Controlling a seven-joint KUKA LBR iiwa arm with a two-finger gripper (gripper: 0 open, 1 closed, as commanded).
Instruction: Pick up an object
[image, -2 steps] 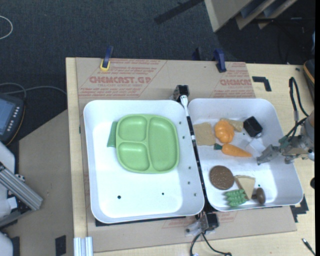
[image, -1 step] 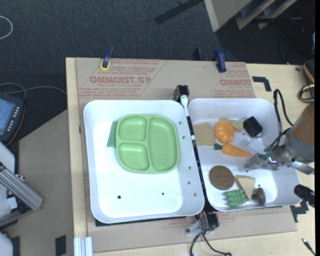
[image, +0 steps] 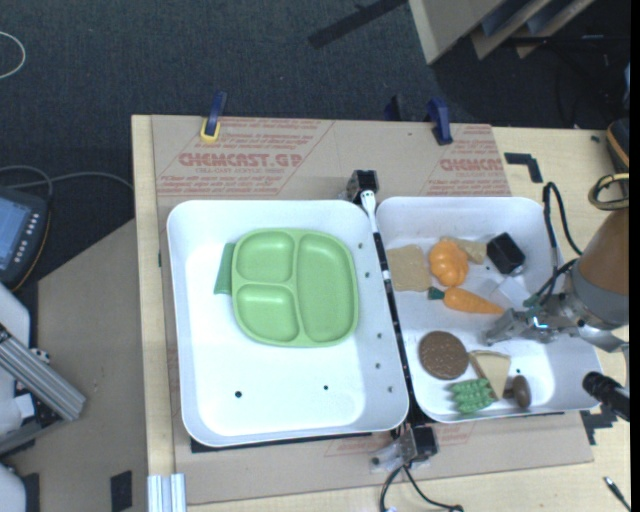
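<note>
Two shallow white bins sit side by side on the counter (image: 300, 150), which is covered with brown cardboard printed in red lettering. Within the left bin (image: 200, 380) lies a green divided plate (image: 295, 287) with three compartments, set toward the bin's upper half; the lower part of that bin shows bare white floor with a couple of small dark specks.

All of the loose objects are in the right bin (image: 460, 210). Near its upper middle sits an orange pepper-shaped toy (image: 449, 262), with a tan flat square (image: 406, 268) just to its left and a small black block (image: 505, 253) to its right. Below the pepper lies a carrot (image: 470, 300), pointing toward the right. Lower down is a round brown cookie-like disc (image: 442, 354), and beside it a pale wedge (image: 490, 366), a green ridged piece (image: 470, 396) and a small dark brown lump (image: 517, 394) near the bin's bottom rim.

From the right the arm reaches in, and its gripper (image: 520, 325) hangs low over the right bin, just right of the carrot's tip and above the pale wedge. Whether the jaws are wide or narrow cannot be told at this size; nothing is visibly held between them. Crowding around the gripper are the carrot, wedge and dark lump.

Blue clamps (image: 437, 120) and a yellow-tipped clamp (image: 212, 122) grip the cardboard's far edge.
</note>
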